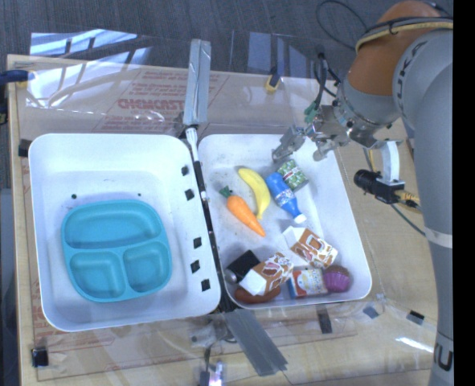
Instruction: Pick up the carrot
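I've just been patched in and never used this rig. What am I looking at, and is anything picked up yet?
One camera looks down at a slant on a bench with two white bins. The grey and orange robot arm reaches in from the right; its gripper hangs over the right bin's far edge, with nothing seen between its jaws. The carrot lies in that bin beside a banana and a blue bottle, with small packets nearer the camera. The left bin holds a blue tray.

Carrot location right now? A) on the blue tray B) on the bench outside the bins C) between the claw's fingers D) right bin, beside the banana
D: the carrot lies in the right bin just left of the banana, apart from the claw.
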`<state>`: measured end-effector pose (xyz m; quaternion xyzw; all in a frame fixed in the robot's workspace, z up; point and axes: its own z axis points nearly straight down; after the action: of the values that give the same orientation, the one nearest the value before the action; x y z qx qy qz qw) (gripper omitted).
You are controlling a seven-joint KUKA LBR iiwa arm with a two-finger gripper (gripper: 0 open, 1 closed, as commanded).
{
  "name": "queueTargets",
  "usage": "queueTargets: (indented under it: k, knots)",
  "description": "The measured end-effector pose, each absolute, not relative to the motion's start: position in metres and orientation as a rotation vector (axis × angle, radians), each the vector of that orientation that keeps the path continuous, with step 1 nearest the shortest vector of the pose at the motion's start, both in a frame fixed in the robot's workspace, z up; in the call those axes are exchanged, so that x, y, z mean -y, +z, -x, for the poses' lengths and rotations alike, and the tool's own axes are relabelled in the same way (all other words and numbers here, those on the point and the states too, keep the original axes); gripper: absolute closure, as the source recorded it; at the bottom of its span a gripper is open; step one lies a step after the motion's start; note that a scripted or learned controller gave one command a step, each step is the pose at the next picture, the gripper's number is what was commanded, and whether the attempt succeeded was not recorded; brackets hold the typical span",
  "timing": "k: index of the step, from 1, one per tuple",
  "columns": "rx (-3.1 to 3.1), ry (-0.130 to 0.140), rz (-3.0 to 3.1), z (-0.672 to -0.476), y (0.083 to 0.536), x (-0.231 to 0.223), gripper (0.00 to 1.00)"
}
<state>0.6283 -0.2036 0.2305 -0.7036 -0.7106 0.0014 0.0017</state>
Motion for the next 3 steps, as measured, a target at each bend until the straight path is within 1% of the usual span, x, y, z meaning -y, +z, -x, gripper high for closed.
queueTargets:
  k: [1, 2, 3]
  knots:
    - [2.501, 0.004, 1.896, -0.604, 0.108, 0.129, 0.0]
    - [2.315, 0.005, 2.117, -0.563, 0.091, 0.153, 0.0]
    - [2.316, 0.008, 2.113, -0.563, 0.1, 0.154, 1.0]
